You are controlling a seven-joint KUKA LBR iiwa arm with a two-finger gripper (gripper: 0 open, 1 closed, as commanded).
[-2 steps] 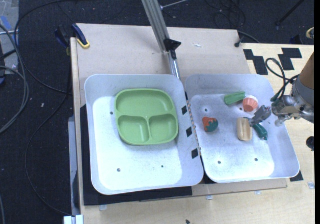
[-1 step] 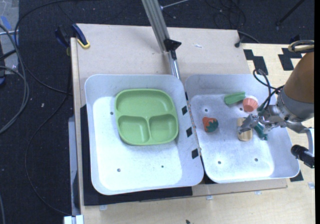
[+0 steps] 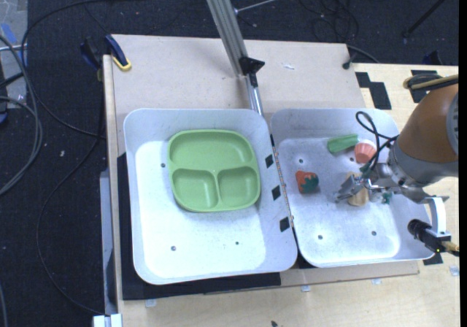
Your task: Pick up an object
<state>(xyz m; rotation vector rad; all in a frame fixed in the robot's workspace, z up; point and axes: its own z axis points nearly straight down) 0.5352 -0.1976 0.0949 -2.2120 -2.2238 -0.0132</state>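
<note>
1. The right bin [image 3: 343,241] is the landmark; the left bin [image 3: 146,245] touches its left side and holds a green divided plate [image 3: 214,170].
2. Inside the right bin lie a green piece [image 3: 341,144], an orange-pink piece [image 3: 365,151] and a red-and-green toy [image 3: 307,182].
3. The gripper [image 3: 353,190] sits low over a tan object [image 3: 357,198] near that bin's right side.

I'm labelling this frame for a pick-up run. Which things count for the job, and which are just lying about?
For the job: gripper; tan object by it; red-green toy; green piece; orange piece; right bin.

Lying about: green plate; left bin; blue-yellow clamp.
</note>
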